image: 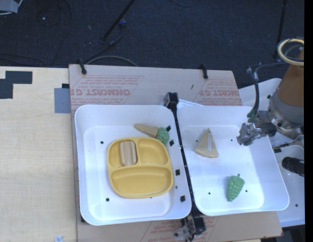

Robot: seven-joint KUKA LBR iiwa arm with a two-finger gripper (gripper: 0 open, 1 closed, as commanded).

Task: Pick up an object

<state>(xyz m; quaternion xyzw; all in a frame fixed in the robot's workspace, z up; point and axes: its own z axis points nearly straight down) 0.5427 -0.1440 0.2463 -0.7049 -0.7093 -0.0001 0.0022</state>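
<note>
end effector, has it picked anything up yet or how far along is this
Nothing looks picked yet. The end effector sits over the right bin's right side, nothing visibly in it. The cheese wedge and green grapes lie on that bin's floor. Left: descending onto one, gripping, lifting.

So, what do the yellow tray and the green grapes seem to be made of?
The yellow tray looks like moulded plastic, smooth and slightly glossy, with rounded compartment walls. The green grapes look like toy plastic or rubber, bumpy and matte; which one cannot be told.
</note>
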